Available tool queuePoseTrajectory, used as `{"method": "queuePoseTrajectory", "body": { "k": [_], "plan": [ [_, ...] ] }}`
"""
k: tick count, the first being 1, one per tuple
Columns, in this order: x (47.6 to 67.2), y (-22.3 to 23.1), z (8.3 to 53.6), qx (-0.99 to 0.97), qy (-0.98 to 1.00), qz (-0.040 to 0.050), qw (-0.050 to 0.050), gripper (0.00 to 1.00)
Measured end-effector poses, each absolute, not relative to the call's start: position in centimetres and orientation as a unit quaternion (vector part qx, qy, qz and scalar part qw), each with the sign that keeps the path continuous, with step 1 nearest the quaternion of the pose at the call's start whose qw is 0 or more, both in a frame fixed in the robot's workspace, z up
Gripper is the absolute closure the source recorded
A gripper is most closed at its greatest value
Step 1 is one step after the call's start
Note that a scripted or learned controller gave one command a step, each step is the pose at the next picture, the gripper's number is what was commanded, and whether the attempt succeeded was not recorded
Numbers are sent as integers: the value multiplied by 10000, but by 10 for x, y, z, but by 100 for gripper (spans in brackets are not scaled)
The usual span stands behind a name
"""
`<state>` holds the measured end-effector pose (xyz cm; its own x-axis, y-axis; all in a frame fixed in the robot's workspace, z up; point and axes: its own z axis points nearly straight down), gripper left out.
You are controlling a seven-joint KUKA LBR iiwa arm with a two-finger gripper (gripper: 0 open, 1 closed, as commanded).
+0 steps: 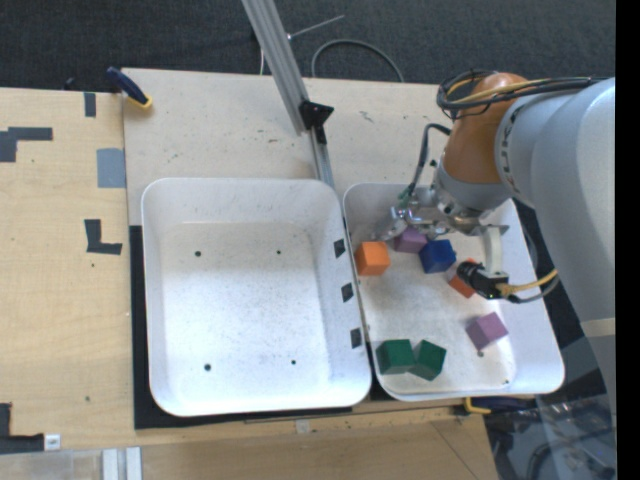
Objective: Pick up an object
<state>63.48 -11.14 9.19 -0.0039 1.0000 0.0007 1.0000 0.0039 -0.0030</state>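
pincer [418, 220] over purple block [411, 238], blue block [437, 257] beside

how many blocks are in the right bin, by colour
orange: 1
blue: 1
purple: 2
green: 2
total: 6 blocks that can be seen clearly. A small red-orange bit beside the arm's cabling may be another block, but it is too hidden to tell.

Bright even light, soft shadows, slightly grainy
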Motion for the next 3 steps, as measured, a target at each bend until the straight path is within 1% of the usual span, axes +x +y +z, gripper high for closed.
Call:
{"method": "queuePoseTrajectory", "body": {
  "k": [1,2,3],
  "plan": [
    [681,-151,113,-7070,-7072,24,60,0],
    [654,-97,90,-7056,-7086,16,23,0],
    [656,-99,92,-7065,-7077,6,7,0]
  ]
}}
